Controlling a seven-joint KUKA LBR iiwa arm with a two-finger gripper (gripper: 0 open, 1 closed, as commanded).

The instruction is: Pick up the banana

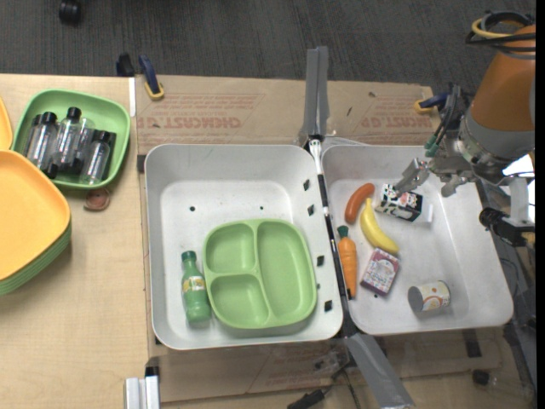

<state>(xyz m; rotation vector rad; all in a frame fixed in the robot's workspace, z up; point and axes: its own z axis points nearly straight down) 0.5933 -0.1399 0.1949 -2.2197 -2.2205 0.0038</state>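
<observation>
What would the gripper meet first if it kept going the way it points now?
Probably the black-and-white carton just below the gripper; the banana lies beyond it. Depth is hard to judge from this slant.

A single fixed camera hangs above the pale wooden bench (77, 348) and looks down at a slant, far enough back to take in both shallow white plastic bins (162, 228) side by side, with a strip of dark grey carpeted floor (255, 15) along the top of the picture. The left bin sits near the middle of the frame and the right bin toward the right. The grey arm with its orange band (502, 83) enters from the right edge, so the camera faces across the bench from its near long side.
</observation>
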